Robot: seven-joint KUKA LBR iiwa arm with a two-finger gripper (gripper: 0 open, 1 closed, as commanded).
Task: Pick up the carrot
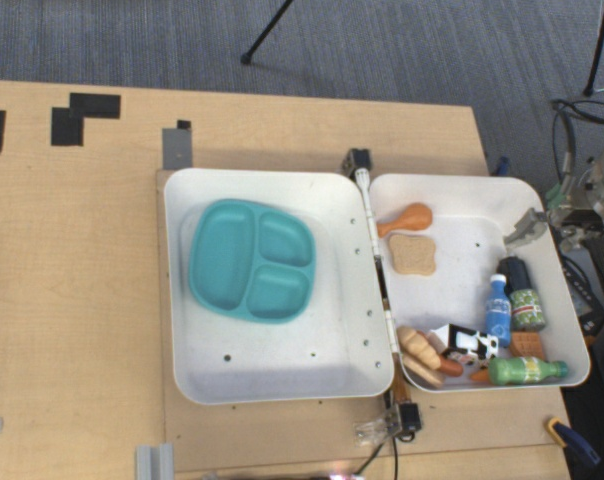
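Observation:
The right bin (462,203) holds a pile of toy food in its near corner. A small orange piece (479,375) that may be the carrot lies there, mostly hidden between a reddish sausage (451,367) and a green bottle (523,370). My gripper (530,228) hangs over the right bin's right rim, well behind that pile, with nothing seen in it.
An orange drumstick (406,218) and a bread slice (414,256) lie at the right bin's far left. A blue bottle (497,311), a dark bottle (523,298), a cow toy (471,344) and tan pastries (421,353) crowd the near corner. A teal divided plate (251,259) sits in the left bin (282,368).

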